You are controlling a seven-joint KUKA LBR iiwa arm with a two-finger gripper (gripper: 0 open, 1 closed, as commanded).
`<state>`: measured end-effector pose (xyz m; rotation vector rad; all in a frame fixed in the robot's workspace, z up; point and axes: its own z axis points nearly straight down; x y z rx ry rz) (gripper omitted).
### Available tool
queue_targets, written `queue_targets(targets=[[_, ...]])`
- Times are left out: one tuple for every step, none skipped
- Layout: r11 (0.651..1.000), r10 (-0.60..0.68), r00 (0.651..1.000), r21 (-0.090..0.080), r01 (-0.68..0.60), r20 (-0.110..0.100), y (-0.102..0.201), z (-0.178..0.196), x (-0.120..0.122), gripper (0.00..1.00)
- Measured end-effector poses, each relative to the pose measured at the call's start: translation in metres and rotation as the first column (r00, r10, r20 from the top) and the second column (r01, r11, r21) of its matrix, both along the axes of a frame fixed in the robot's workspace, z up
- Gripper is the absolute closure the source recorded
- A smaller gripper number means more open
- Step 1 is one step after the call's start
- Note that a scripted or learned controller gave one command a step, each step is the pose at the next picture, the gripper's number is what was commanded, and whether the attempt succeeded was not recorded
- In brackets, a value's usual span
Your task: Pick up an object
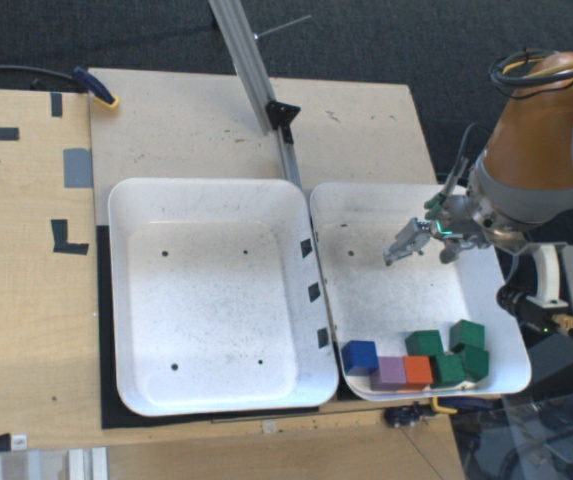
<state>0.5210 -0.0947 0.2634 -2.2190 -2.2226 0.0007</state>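
several small blocks sit bunched against the near wall of the right bin (486, 298): a blue block (360, 356) at the end nearest the left bin (131, 268), then a purple block (392, 371), an orange block (418, 370), and a heap of green blocks (453, 351) beyond them. they touch or overlap one another, likely because the bin's wall and curved corner stop them there, which leaves little room for fingers between them. the pincer (414, 240) hangs over the bare middle of the right bin, well apart from the blue block, toward the far wall. nothing is between its fingers; whether they are spread or pressed together i cannot tell. both bins rest side by side on the table (186, 128).
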Motion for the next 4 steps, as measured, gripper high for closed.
queue_targets(targets=[[1.0, -0.002, 1.0, 0.0, 0.002, -0.005, 0.001, -0.043, 0.0, 0.0], [1.0, -0.001, 1.0, 0.0, 0.001, -0.008, 0.003, -0.108, -0.005, 0.0], [1.0, -0.002, 1.0, 0.001, 0.002, -0.008, 0.005, -0.158, -0.017, 0.0], [1.0, 0.0, 1.0, 0.001, 0.0, -0.004, 0.006, -0.145, -0.015, 1.0]])
